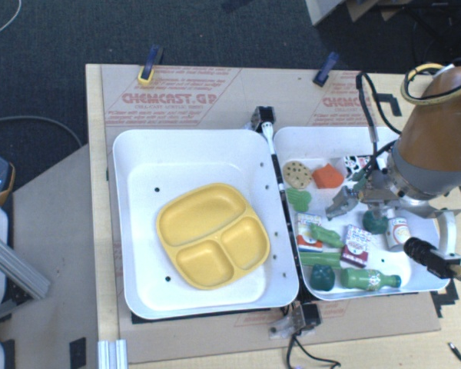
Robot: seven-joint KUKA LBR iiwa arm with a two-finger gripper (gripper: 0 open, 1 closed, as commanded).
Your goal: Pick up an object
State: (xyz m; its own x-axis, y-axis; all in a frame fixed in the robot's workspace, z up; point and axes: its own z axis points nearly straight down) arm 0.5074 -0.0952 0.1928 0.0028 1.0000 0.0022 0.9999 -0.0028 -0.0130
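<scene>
My gripper [353, 201] hangs low over the middle of the right bin [323, 138], at the end of the grey arm with its orange band [439, 121]. Just below it lie a teal round piece [375, 222] and a red-and-white box [357, 246]. To its left are an orange block [328, 177], a brown cookie [295, 173] and a green piece [298, 199]. A black-and-white item [354, 164] lies just behind the gripper. I see nothing held in the gripper.
The left bin [138, 160] holds a yellow divided plate [213, 234]. Along the right bin's front lie a green bottle [369, 280], a dark green cup [322, 277], a white carton [310, 234] and a small white bottle [398, 233]. A black clamp [263, 118] sits between the bins.
</scene>
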